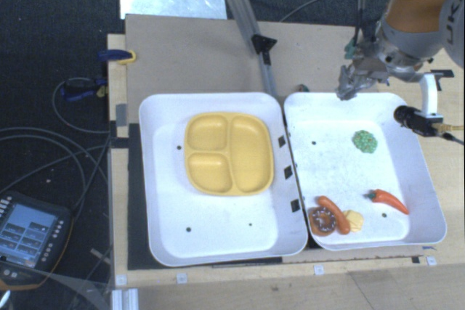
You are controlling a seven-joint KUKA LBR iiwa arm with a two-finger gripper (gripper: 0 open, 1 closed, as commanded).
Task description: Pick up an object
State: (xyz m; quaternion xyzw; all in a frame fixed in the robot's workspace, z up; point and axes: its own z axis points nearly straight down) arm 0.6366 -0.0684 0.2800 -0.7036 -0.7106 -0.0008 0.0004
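Note:
My gripper hangs over the far edge of the right bin, with nothing seen between its tips. In that bin lie a green broccoli piece near the middle right, an orange-red chilli pepper toward the front right, and a cluster at the front: a red sausage, a chocolate doughnut and a small yellow piece. The broccoli is the closest item to the gripper, below and slightly right of it.
The left bin carries a yellow three-compartment plate. A grey pole slants across the bench behind the bins. Cables and a handheld pendant lie on the floor at left.

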